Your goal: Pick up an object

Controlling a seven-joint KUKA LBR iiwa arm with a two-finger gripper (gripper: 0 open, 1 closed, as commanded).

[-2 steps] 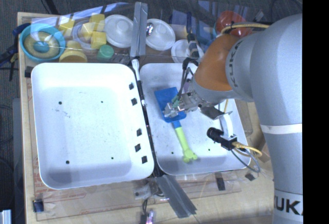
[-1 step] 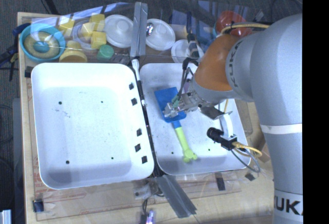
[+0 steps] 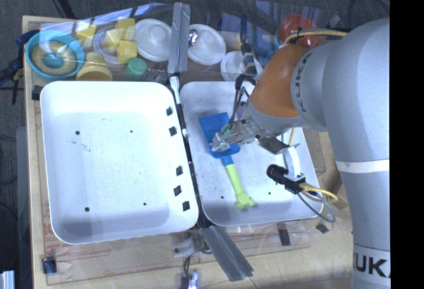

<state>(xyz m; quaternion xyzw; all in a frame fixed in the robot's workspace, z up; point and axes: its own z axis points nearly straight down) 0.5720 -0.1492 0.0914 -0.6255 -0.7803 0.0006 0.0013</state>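
The grey arm with its orange band reaches in from the right and hangs low over the right-hand shallow white plastic bin. Its two-finger metal pincer sits right at the toy brush with a blue flat head and a yellow-green plastic handle, at the spot where head meets handle; whether the fingers are spread or closed on it cannot be told from this slant.

The blue head lies up and to the left of the pincer, and the handle runs down and slightly right from it, ending near the bin's lower rim. The divider edge between the two bins lies to the pincer's left, with a strip of bare bin floor between it and the brush. Beyond that edge, the left-hand shallow white bin offers a broad open floor.

Above the pincer, past the bins' upper rims, a row of white lids, yellow cups and a blue bowl crowds the bench edge.
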